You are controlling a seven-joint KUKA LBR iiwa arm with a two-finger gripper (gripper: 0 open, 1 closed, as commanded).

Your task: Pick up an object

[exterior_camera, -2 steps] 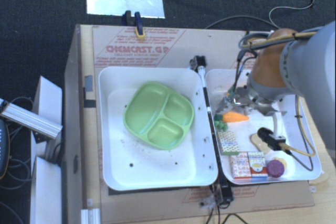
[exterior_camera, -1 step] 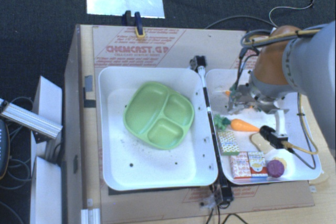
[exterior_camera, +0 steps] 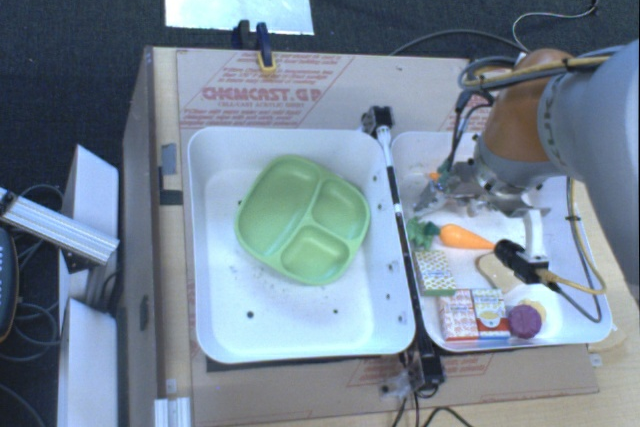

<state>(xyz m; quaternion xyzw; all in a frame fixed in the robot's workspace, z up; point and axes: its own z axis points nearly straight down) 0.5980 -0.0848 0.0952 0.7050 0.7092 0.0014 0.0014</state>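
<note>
One camera, fixed high above the bench (exterior_camera: pixel 300 80), looks down at a slant, taking in both bins (exterior_camera: pixel 215 245) whole, with the arm (exterior_camera: pixel 590 115) entering from the right.

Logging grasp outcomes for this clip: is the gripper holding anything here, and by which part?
Cannot be told. The gripper sits low in the right bin, above the toy carrot, and nothing is visibly clamped in it.

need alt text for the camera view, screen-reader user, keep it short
The grey arm reaches in from the right, its gripper low over the right bin, just above a toy carrot. That bin also holds small cartons and a purple ball. The left bin holds a green divided plate.
</note>
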